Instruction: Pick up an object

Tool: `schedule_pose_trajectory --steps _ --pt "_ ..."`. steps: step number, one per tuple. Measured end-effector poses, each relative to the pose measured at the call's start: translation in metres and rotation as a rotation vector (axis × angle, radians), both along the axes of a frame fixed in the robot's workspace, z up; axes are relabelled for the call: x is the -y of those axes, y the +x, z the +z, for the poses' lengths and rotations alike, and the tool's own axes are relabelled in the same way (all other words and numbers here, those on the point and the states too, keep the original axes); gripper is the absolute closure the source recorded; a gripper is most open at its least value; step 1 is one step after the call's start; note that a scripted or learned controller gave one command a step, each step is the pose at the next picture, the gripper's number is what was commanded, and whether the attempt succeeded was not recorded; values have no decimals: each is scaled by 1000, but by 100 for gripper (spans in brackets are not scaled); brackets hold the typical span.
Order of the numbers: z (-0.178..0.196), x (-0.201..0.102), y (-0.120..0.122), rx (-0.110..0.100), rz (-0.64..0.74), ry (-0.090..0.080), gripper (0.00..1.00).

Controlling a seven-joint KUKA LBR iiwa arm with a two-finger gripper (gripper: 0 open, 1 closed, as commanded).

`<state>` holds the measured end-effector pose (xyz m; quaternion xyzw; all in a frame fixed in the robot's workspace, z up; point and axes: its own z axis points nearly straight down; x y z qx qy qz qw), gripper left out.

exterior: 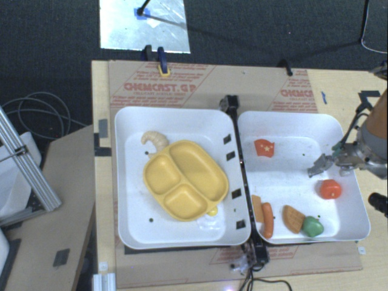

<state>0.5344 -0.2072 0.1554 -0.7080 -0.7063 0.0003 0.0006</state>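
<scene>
Jaws [321,164] spread, pinching nothing, poised in the right bin [291,126] just far-left of the red tomato [330,189]. Shift right and nearer, centre over it, descend straight, then squeeze gently to avoid rolling.

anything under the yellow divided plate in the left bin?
Partly. A small yellow piece and a clear, glassy bit peek out at the yellow plate's lower edge. A pale curved item lies beside its top-left rim. Whatever else lies beneath is covered.
</scene>
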Motion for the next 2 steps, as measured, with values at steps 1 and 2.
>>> schedule_pose_trajectory --steps 1,2 --pt "-5 0 -50 -1 1 0 0" --pt "-74 -2 7 5 9 -2 0"
